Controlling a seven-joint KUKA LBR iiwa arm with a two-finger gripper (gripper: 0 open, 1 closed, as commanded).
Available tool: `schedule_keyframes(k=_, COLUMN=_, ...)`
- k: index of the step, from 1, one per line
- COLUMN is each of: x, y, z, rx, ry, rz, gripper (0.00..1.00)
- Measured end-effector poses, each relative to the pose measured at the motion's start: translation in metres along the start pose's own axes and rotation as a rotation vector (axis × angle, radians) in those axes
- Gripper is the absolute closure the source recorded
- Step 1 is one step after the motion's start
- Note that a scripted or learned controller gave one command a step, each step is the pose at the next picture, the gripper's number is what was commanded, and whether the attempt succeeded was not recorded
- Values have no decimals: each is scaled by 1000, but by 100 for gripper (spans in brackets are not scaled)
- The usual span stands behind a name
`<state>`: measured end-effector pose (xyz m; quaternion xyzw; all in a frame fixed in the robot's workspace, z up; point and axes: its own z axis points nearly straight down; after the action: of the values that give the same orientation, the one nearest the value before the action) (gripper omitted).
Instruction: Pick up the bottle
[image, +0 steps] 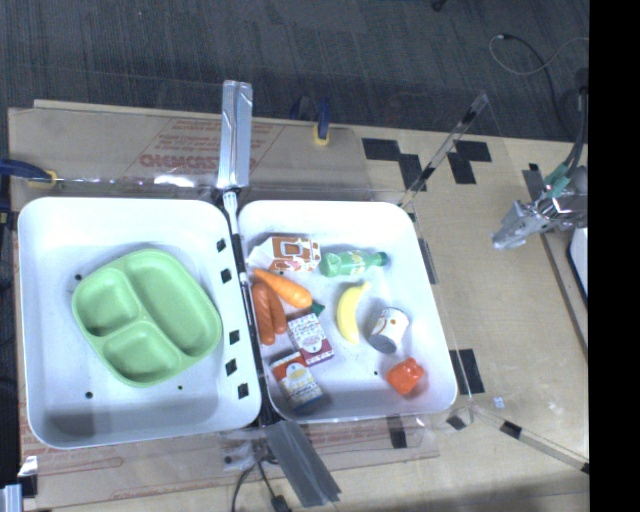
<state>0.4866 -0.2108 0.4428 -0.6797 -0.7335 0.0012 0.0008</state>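
Small pale-grey metallic gripper at right edge of frame, pointed tip, silvery block w/ greenish bits behind it, thin dark cable above, prob. its wiring, details blurry

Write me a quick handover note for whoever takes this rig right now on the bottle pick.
Gripper: parked off to the right of the bins, over the bench, holding nothing; whether open or shut is unclear.
Green bottle: lying on its side near the back of the right bin, between the juice carton and the bin's right wall, above the banana.
Left bin: holds the green divided plate.
Done: nothing yet.
Left: reach in, grasp the bottle, lift it.
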Motion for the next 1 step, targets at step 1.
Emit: schedule_keyframes(k=1, x=2, y=-9, z=176, rx=2, ry=1, rz=318, gripper=100)
